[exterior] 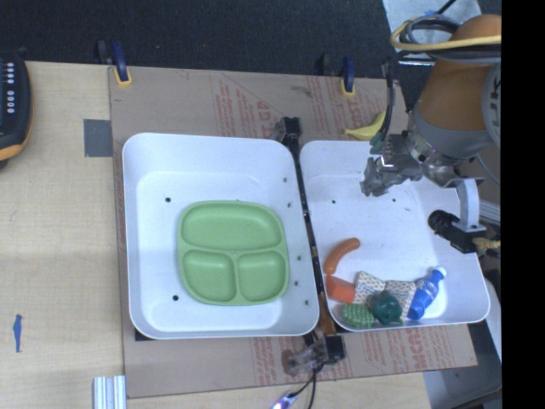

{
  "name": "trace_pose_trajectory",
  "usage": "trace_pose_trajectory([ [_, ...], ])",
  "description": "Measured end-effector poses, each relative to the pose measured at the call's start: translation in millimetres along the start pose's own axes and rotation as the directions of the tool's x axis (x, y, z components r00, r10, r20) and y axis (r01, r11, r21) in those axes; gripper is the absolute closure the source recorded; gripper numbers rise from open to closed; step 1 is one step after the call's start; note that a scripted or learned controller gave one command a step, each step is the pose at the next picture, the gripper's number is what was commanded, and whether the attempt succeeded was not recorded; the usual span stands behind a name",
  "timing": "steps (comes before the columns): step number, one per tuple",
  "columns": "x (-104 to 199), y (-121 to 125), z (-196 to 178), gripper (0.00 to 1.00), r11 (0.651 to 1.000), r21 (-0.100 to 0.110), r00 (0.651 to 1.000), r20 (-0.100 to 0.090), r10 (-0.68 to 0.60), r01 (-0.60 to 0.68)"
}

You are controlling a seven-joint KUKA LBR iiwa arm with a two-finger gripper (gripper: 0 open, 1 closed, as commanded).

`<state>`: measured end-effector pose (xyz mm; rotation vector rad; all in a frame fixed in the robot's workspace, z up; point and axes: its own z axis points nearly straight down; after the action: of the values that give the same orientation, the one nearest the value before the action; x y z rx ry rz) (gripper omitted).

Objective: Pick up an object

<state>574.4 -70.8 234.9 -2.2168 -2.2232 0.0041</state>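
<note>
At the near edge of the pale wooden bench [60, 254], a clamp with trailing cables [311, 358] grips the brown cardboard sheet [213, 100] that lies under both bins. The left bin [145, 169] holds a green divided plate [232, 250], lying flat near its middle. In the right bin [383, 228], the objects crowd the near corner: an orange sausage-shaped toy [341, 252], a second orange piece [341, 290], a green lump [358, 315], a teal lump [387, 308], a patterned cloth [375, 284] and a blue bottle [426, 293], all touching or just beside one another. Farther back, the gripper [381, 177] hangs over the bare far part of that bin, well apart from the pile; whether it is open or closed cannot be told. Two blue clamps [122, 66] pin the cardboard's far edge, and beyond lies dark carpet [213, 11].
</note>
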Motion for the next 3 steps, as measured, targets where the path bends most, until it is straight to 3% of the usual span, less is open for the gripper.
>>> trace_pose_trajectory([
  [1, 0.4, -0.1, 0.3, 0.0, 1.0, 0.001, 1.0, 0.0, -0.001, 0.001],
  [2, -3.9, -31.3, 43.6, 0.0, 1.0, 0.001, 1.0, 0.0, -0.001, 0.001],
  [3, -30.0, 63.2, 142.1, 0.0, 1.0, 0.003, 1.0, 0.0, -0.002, 0.002],
])
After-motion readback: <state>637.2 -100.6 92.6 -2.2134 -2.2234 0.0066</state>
